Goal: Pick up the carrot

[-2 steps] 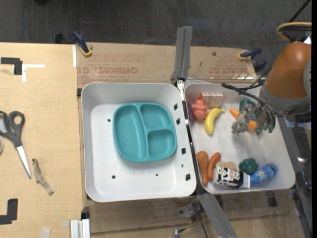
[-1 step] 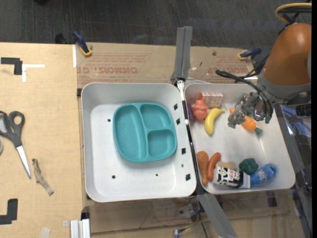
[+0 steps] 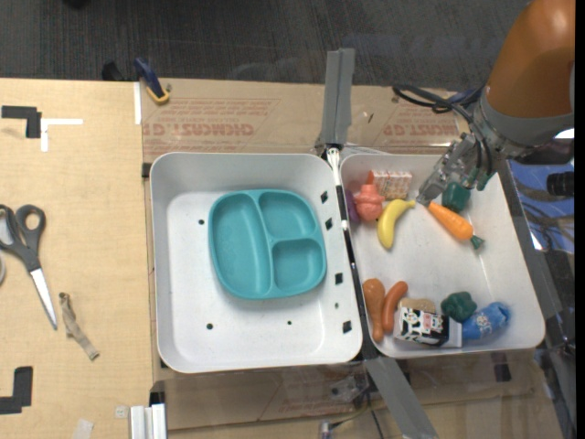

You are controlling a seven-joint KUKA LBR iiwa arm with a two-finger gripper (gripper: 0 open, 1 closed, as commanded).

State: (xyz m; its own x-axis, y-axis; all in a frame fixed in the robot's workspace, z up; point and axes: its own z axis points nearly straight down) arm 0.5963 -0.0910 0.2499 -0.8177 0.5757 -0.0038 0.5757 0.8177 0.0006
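Carrot (image 3: 452, 220) lying slantwise near right bin's (image 3: 517, 273) far edge, bare floor beyond; jaws (image 3: 454, 179) just above its top end, state impossible to tell.

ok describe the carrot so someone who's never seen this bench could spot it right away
Look in the right-hand white bin, toward its upper right part, just below the pincer. The carrot lies there at a slant, right of the yellow banana. It is the tapered orange piece with a green end, unlike the two rounded sausages lower down.
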